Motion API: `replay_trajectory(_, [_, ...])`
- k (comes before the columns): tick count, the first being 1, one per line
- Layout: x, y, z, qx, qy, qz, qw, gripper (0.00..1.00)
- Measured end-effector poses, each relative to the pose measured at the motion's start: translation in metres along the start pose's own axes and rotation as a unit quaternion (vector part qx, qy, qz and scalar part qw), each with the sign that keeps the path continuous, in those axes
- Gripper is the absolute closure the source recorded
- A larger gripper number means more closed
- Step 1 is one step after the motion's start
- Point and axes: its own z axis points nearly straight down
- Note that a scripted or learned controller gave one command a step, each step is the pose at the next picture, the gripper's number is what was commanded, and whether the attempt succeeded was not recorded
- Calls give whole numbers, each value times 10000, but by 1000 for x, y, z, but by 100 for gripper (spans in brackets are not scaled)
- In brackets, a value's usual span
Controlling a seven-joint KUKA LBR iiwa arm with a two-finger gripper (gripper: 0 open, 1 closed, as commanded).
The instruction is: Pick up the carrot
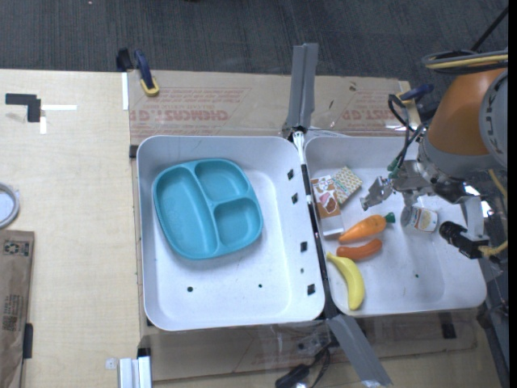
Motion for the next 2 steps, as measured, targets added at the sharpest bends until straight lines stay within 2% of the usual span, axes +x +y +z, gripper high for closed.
replay_trajectory(1, [30,-18,42,8,3,-16,10000,0])
replay_trajectory(2, [28,-18,33,4,0,3,10000,100])
